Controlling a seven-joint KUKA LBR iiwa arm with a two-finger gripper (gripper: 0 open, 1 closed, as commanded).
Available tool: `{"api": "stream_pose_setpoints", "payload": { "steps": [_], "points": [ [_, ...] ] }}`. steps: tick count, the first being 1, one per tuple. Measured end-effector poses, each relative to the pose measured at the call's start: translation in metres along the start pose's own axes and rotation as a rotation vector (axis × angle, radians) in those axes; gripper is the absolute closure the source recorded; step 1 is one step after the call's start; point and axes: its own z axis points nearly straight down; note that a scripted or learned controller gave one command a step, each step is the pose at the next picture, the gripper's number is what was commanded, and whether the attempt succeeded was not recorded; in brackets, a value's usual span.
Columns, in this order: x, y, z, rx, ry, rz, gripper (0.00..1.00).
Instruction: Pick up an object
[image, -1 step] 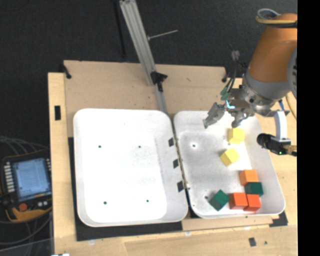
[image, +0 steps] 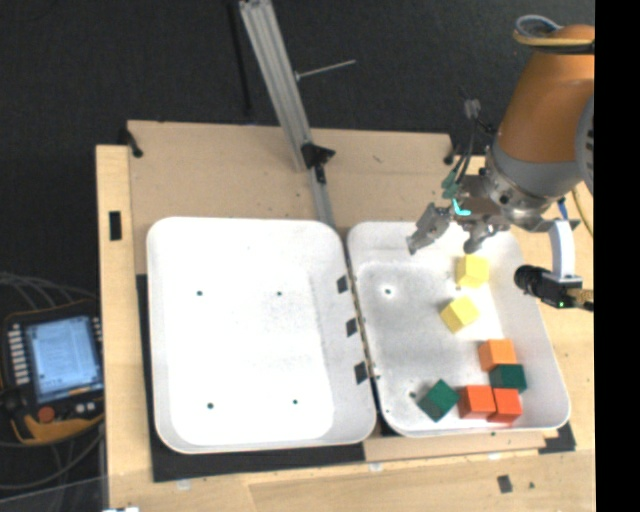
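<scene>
My gripper hangs over the far edge of the right bin, open, with nothing between its two fingers. Just below it lies a yellow block, and a second yellow block sits a little nearer the front. Toward the bin's front right corner are an orange block, a dark green block, two more orange blocks side by side, and a green block to their left.
The left bin stands beside the right one, joined by dark clips. A slanted metal pole rises behind the bins. A tablet-like pendant lies off the bench at the left.
</scene>
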Motion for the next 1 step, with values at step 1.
{"api": "stream_pose_setpoints", "payload": {
  "steps": [1],
  "points": [
    [0.0044,0.0069,0.0565,0.006,-0.002,0.003,0.00]
  ]
}}
